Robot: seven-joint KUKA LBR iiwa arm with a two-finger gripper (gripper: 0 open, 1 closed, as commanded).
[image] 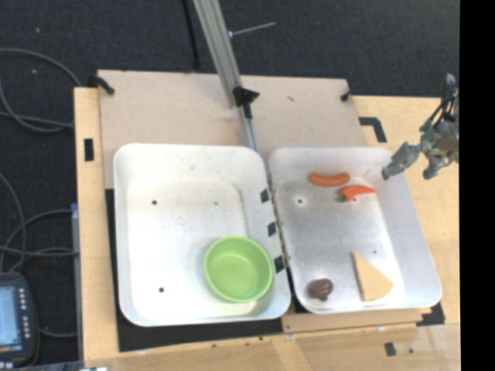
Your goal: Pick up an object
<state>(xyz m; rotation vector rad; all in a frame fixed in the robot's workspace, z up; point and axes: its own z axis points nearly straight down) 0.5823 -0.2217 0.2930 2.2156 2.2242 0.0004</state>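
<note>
The pale wooden surface (193, 107) carries two shallow white bins side by side, their rounded rims nearly touching at the middle so things can be kept apart in each. The left bin (178, 192), smooth matte plastic speckled with small dark marks, holds a round lime-green bowl (238, 268) sitting upright near its lower right corner. The right bin (387, 230) holds the candidates for picking: a tan wedge (372, 277) like a slice of cheese, lying flat near the lower edge; an orange sausage shape (329, 179) near the top; just beside it a red-orange carrot-like piece (356, 193) with a dark green tip; and a small brown rounded lump (321, 288) left of the wedge. The hand (421, 159) hangs at the right bin's upper right corner, above the rim, with nothing between its fingers; how far apart they are I cannot tell.
</note>
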